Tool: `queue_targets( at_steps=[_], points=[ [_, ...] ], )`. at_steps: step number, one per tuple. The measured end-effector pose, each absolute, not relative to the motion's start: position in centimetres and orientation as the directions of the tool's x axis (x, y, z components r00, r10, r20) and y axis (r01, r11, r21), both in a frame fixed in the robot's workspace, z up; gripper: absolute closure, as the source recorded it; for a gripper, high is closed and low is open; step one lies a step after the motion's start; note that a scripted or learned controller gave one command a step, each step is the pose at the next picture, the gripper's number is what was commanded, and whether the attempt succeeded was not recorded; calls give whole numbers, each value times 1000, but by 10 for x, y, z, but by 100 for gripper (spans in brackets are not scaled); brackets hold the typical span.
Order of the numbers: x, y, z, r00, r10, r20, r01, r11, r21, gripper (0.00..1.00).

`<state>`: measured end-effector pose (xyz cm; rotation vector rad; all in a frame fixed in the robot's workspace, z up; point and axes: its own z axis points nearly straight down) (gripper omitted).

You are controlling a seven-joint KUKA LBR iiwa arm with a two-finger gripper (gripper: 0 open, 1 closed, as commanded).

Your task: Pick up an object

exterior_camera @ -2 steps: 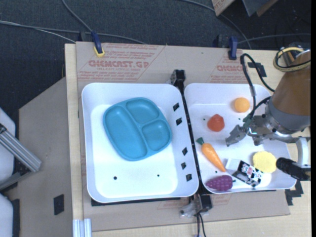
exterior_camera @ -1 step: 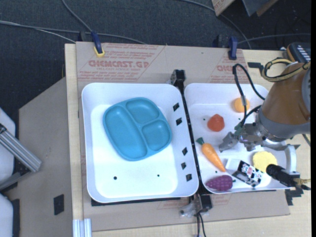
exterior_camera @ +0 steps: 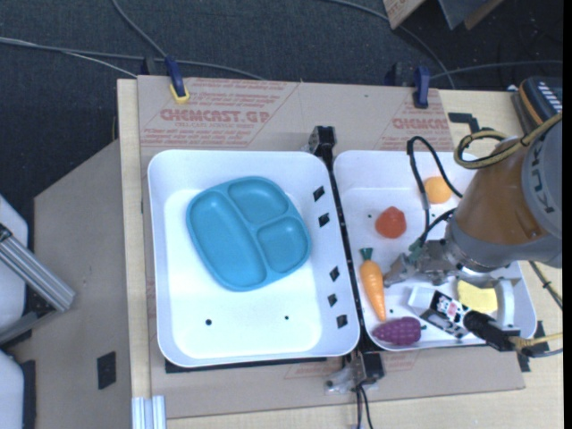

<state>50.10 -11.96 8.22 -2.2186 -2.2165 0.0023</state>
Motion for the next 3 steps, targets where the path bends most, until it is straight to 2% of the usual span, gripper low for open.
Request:
queue_targets(
  at_steps=[1, 3],
  points=[
    [502, -119, 93, 1, 1000, 4, 1000, -1, -4, 100],
    [494, -117, 212, -2, 1000, -1, 1000, 2, 4, 100]
  ],
)
